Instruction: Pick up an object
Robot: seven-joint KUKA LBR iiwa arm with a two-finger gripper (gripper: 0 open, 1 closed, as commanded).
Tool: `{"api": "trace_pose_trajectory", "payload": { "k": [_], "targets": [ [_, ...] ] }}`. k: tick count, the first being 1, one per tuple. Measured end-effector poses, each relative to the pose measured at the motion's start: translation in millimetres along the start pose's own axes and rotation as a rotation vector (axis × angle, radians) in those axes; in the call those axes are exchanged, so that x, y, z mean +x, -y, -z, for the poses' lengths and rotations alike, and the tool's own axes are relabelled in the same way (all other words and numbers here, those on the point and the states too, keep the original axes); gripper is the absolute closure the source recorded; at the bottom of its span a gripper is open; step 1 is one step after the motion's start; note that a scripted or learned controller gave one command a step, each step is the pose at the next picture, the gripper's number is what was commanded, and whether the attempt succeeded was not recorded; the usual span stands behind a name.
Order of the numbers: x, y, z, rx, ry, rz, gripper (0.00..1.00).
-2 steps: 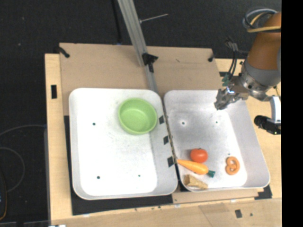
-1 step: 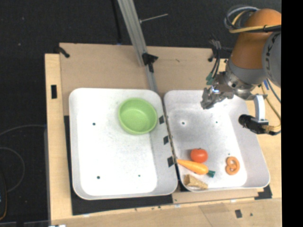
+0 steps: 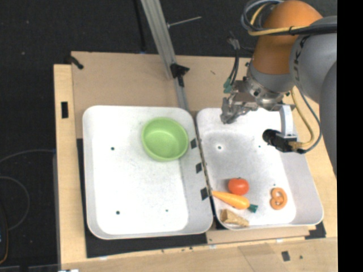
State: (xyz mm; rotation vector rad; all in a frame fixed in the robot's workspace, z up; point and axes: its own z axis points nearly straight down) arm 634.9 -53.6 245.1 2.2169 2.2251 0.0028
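While hand (image 3: 229,115) state unclear: green bowl (image 3: 164,139) in L bin (image 3: 102,208), tomato (image 3: 239,186) & carrot (image 3: 231,199) in R bin (image 3: 300,208).

Tan wooden bench top (image 3: 125,81) seen from above at slant, edges pale, small black marks and tabs along borders. Second, slightly raised board layer over first, corner visible upper left. Dark, near-black floor (image 3: 34,21) surrounding bench on left and top, finely speckled. Thin dark cables (image 3: 17,174) looping across floor at left. Grey metal pole (image 3: 161,38) rising diagonally from bench's far middle toward top edge, black clamp at base. Even, flat overhead lighting, soft shadows only.
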Motion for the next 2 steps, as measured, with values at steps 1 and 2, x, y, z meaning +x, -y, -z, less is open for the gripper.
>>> {"api": "trace_pose_trajectory", "payload": {
  "k": [1, 2],
  "targets": [
    [49.7, -8.5, 9.1, -0.001, -0.001, 0.004, 1.0],
    [104.4, -19.1, -3.9, 0.0, 0.001, 0.003, 1.0]
  ]
}}
